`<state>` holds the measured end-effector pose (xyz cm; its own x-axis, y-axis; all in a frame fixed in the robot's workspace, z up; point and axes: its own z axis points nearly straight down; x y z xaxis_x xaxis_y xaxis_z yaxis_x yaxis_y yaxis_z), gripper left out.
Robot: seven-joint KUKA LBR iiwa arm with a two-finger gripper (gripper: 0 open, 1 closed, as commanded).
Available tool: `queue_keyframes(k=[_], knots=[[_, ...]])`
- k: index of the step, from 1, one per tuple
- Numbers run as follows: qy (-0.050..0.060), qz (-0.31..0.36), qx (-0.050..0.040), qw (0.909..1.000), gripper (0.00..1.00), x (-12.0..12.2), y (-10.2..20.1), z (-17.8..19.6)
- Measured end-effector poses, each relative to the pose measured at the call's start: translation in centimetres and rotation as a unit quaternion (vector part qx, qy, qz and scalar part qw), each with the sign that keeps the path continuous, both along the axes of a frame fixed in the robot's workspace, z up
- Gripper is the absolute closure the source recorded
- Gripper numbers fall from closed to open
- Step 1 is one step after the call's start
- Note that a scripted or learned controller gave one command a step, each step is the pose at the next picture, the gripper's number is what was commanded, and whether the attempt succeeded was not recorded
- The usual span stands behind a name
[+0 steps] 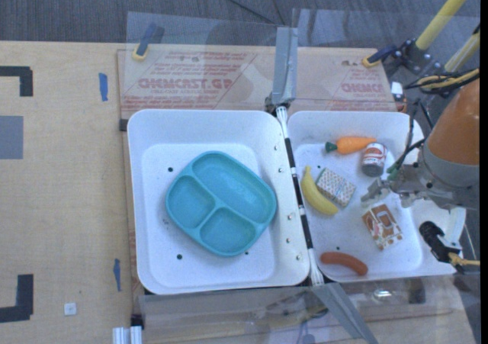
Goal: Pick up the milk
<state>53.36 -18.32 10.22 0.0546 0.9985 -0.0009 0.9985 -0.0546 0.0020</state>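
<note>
Bench: two white bins (145, 182) | we see gripper (381, 186) above milk carton (382, 226), jaw state unclear | we judge it light, crushable; grip flat sides.

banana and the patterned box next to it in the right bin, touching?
Touching. In the camera view the banana curves along the left edge of the patterned box, and the box's lower left corner overlaps the banana's outline with no white bin floor between them.

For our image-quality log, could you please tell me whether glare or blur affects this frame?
Camera view: even lighting and soft shadows; the clear panel behind the bins shows faint reflections; the orange arm at the right edge looks blurred; the milk stays fairly sharp.
</note>
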Motion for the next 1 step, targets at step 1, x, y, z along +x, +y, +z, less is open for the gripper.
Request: queue_keyframes(k=[1], knots=[[-0.002, -0.032, 0.0016, 0.9995, 0.0, -4.66, 0.83, -1.43]])
